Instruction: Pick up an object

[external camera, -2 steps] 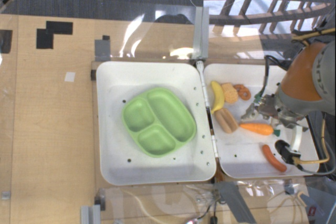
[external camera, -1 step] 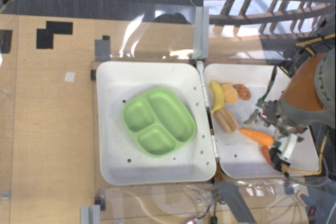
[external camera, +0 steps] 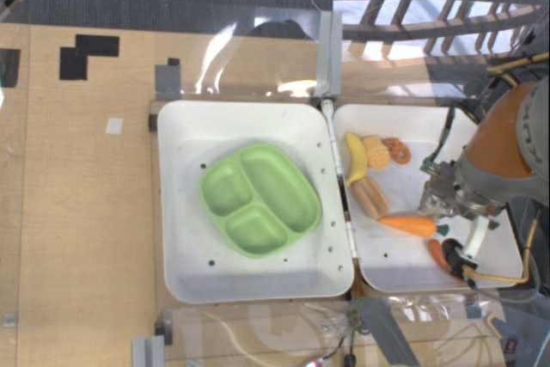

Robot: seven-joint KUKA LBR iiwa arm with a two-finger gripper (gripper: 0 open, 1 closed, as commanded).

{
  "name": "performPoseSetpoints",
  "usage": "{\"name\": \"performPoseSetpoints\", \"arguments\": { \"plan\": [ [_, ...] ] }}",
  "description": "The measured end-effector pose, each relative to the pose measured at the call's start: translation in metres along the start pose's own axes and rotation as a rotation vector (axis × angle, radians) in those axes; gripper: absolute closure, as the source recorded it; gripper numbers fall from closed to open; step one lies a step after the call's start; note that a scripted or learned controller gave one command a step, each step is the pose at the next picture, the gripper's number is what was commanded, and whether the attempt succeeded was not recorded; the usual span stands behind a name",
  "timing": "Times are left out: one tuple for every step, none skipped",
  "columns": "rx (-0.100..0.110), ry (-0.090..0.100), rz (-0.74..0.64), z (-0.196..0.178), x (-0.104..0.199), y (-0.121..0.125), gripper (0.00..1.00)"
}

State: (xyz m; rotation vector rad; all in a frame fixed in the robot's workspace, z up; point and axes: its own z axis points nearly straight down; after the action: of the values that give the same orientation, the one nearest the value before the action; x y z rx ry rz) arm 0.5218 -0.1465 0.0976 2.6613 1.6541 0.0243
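Orange and tapered, the plastic carrot (external camera: 409,225) lies on the floor of the right white bin (external camera: 412,275), not lifted, so we judge the pick not yet done. Our gripper (external camera: 436,202) hovers just above its thick end; we cannot tell how it is set. Banana (external camera: 355,157) and green divided plate (external camera: 260,199) sit farther left.

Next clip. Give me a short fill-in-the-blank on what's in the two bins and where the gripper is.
1. The green divided plate lies in the ____ bin.
2. The plate has ____ compartments.
3. The banana lies in the right bin, against its ____ wall.
4. The gripper hovers just above the thick end of the ____.

Missing words: left; three; left; carrot
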Motion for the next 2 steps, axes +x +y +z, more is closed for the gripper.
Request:
{"name": "performPoseSetpoints", "arguments": {
  "plan": [
    [0.018,-0.009,-0.088,-0.0083,-0.002,0.0572,1.0],
    [0.022,-0.01,-0.095,-0.0152,-0.0007,0.0572,1.0]
  ]
}}
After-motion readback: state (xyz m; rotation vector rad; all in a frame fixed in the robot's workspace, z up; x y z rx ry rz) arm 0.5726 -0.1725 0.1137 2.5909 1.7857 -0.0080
